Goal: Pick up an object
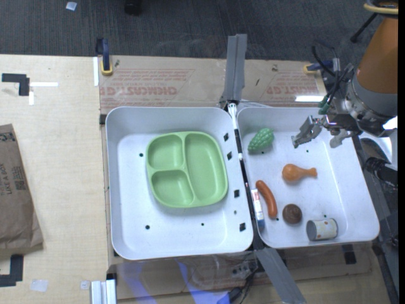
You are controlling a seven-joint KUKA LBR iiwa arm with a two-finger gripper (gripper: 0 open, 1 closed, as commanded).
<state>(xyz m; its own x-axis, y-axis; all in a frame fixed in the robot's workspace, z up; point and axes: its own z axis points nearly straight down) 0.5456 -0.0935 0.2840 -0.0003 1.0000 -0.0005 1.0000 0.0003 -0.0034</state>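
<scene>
The gripper hovers with fingers spread and holding nothing over the right bin, above an orange gourd-shaped toy lying near a green bumpy toy

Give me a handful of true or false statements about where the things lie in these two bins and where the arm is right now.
1. The green divided plate lies in the left bin. True.
2. The hot dog lies on the green plate. False: it lies in the right bin, near the divider between the bins.
3. The end effector holds the orange gourd. False: the gourd lies on the bin floor, apart from it.
4. The green bumpy toy sits at the far left corner of the right bin. True.
5. The small can stands upright. False: it lies on its side near the front edge.
</scene>
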